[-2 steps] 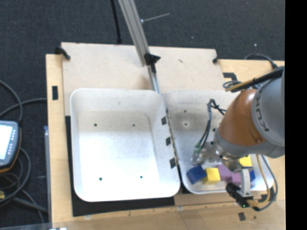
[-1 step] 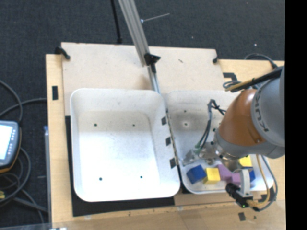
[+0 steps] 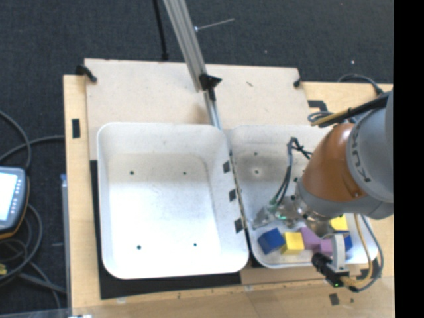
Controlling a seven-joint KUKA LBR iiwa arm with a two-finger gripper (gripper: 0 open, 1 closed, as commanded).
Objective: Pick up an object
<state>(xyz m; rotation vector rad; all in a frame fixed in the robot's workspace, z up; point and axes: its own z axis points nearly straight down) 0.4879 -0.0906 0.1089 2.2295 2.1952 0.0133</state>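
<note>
The arm reaches in from the right and hangs low over the right bin (image 3: 265, 144). Its gripper (image 3: 286, 218) is down among a cluster of small blocks at the bin's near end. A blue block (image 3: 269, 240) lies at the left of the cluster, a yellow block (image 3: 294, 242) beside it, and a purple piece (image 3: 317, 240) to the right of that. Another yellow block (image 3: 338, 223) peeks out from under the arm's wrist. The wrist hides the fingers, and I cannot see any block between them.
The left bin (image 3: 165, 197) sits beside the right one, their walls meeting near the middle. A slanted metal pole (image 3: 185, 32) rises behind the bins. Cables run around the wrist and by the right bin's near corner (image 3: 344, 277). A handheld pendant (image 3: 12, 201) lies off the bench at left.
</note>
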